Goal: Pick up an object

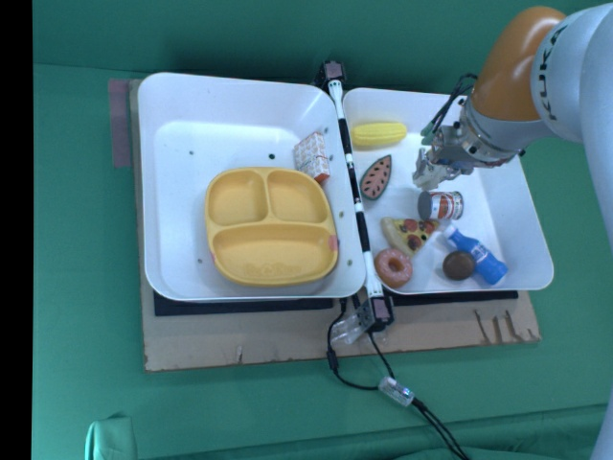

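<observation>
The right bin (522, 195) holds several toy foods: a yellow corn cob (379, 134), a watermelon slice (375, 177), a small can (442, 204) on its side, a pizza slice (410, 232), a pink donut (393, 267), a blue bottle (476, 255) and a brown round piece (459, 265). My gripper (427, 173) hangs low in this bin, just above and left of the can and to the right of the watermelon slice. Nothing visibly hangs from it.
In the left bin (182, 113) lies a yellow divided plate (271, 225), with a small patterned cube (311, 155) by the right wall. A black-and-white bar (349, 175) runs between the bins. Cables (383, 381) trail off the front of the board.
</observation>
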You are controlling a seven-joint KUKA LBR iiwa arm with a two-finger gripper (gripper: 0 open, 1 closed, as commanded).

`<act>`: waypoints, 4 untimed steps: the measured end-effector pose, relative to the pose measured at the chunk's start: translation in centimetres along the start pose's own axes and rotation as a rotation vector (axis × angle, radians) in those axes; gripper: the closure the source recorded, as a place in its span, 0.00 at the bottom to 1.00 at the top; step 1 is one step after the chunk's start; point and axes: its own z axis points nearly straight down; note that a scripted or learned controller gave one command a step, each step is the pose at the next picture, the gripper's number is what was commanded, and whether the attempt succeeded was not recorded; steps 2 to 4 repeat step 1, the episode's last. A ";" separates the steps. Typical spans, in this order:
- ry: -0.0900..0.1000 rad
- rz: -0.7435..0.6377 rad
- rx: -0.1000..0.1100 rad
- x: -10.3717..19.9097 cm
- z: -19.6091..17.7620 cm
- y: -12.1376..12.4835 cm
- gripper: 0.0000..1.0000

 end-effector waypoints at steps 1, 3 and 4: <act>0.000 0.000 0.000 0.0 0.0 0.0 0.00; 0.000 0.000 0.000 0.0 0.0 0.0 0.00; 0.000 0.000 0.000 0.0 0.0 0.0 0.00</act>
